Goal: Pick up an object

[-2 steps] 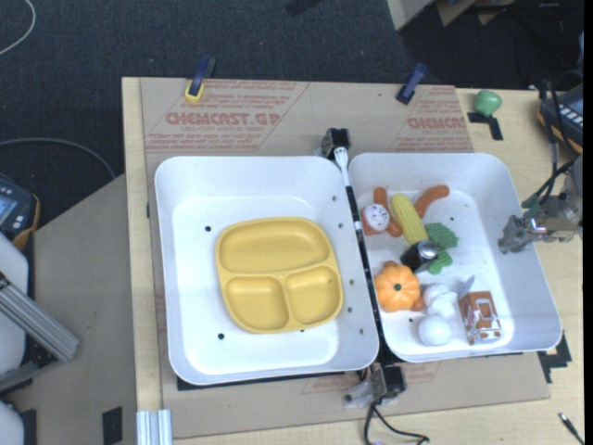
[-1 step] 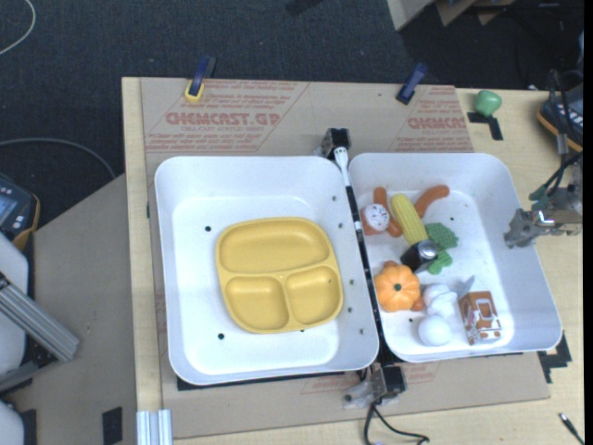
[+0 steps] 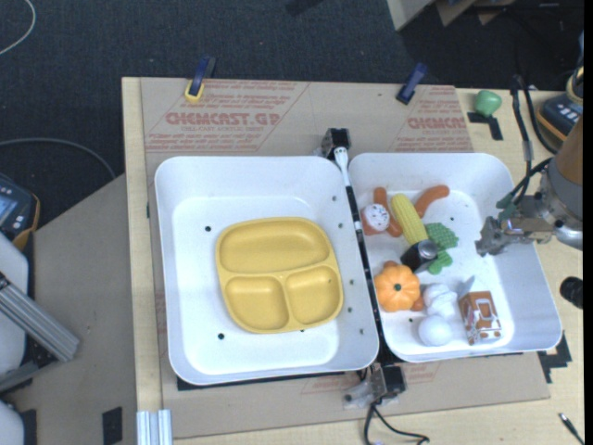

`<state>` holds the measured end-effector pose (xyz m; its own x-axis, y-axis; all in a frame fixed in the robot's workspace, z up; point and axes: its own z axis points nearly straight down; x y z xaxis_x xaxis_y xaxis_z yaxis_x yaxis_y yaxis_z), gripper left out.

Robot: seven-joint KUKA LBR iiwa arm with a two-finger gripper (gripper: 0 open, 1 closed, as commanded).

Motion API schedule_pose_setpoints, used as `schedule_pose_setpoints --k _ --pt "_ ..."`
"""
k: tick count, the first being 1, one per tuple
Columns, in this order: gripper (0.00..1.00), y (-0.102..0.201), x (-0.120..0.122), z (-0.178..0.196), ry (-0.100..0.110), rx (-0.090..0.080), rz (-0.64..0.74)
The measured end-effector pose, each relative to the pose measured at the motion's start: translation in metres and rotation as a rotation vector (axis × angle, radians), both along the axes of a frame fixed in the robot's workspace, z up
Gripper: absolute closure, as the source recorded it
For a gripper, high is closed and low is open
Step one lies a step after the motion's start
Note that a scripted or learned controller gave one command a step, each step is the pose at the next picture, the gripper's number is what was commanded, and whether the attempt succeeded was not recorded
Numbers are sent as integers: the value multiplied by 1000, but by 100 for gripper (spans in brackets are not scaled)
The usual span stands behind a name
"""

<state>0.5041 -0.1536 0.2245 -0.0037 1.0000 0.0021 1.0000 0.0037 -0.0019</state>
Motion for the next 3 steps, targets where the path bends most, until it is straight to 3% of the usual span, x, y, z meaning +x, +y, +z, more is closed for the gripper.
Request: schedule_pose_setpoints --k 2,3 --pt "100 97 2 -2 -3 0 2" --pt "100 99 3 9 -5 -2 -2"
